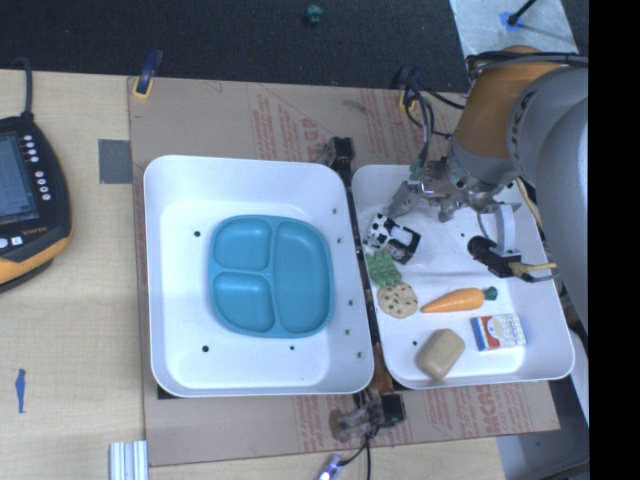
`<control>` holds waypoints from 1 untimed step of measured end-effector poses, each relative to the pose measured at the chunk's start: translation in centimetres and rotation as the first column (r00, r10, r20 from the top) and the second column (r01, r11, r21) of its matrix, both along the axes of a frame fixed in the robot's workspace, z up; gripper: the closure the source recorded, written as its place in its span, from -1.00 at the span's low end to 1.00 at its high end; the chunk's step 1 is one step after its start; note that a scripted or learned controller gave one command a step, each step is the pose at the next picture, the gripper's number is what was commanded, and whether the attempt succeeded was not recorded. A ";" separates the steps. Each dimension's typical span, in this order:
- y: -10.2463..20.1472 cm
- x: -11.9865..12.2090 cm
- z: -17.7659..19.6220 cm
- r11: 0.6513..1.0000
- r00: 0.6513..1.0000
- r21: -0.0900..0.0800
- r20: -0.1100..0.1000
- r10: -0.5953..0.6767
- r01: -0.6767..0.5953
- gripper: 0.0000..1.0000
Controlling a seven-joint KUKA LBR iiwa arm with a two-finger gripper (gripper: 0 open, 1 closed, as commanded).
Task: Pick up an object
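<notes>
The right white bin (545, 368) holds several small things. A black-and-white toy (388, 235) lies near its left wall, with a green leafy piece (382, 266) and a speckled cookie (397, 299) just in front of it. An orange carrot (458, 300) lies in the middle, a tan bread-like lump (440, 353) at the front, and a small red-and-blue carton (497, 331) at the front right. My gripper (418, 198) hangs over the back left of this bin, just behind and to the right of the black-and-white toy. Nothing visibly sits in it.
The left white bin (175, 268) holds a blue divided plate (270, 273). An orange-and-black hand pendant (25, 203) lies on the bench at far left. The grey arm (540, 118) with its orange band covers the back right of the right bin.
</notes>
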State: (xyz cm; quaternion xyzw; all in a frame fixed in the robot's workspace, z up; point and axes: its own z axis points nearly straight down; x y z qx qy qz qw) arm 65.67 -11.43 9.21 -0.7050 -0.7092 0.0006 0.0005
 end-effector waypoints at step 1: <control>-6.2 -10.6 0.0 1.000 1.000 -0.001 -0.003 -0.002 0.002 -1.00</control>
